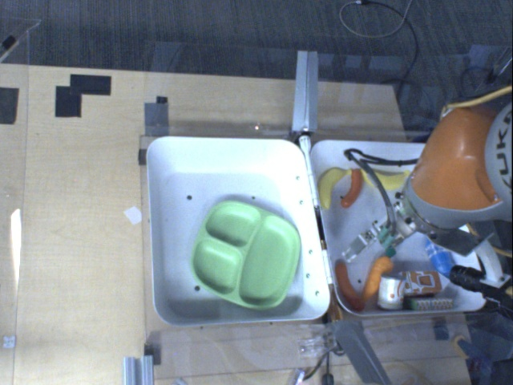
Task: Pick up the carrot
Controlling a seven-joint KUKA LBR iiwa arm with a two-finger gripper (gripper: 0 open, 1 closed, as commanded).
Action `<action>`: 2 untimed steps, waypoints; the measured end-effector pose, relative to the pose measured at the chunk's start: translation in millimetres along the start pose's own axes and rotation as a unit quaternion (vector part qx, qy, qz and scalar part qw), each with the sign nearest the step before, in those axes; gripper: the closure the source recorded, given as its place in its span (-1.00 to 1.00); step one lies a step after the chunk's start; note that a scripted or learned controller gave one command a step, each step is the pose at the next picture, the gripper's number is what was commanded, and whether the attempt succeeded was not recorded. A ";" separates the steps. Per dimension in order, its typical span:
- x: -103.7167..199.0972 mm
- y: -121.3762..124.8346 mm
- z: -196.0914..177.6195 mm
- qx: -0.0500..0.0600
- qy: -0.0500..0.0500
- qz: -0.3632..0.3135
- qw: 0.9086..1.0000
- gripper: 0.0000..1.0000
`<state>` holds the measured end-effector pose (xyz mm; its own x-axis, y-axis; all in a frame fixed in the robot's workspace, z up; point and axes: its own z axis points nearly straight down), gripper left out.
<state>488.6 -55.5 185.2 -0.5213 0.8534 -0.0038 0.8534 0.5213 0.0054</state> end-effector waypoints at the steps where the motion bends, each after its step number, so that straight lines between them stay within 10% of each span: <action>1: -50.4 -28.6 95.5 -0.003 -0.002 -0.032 0.999 -1.00; 2: -51.2 -24.9 83.2 -0.007 -0.005 -0.033 0.999 1.00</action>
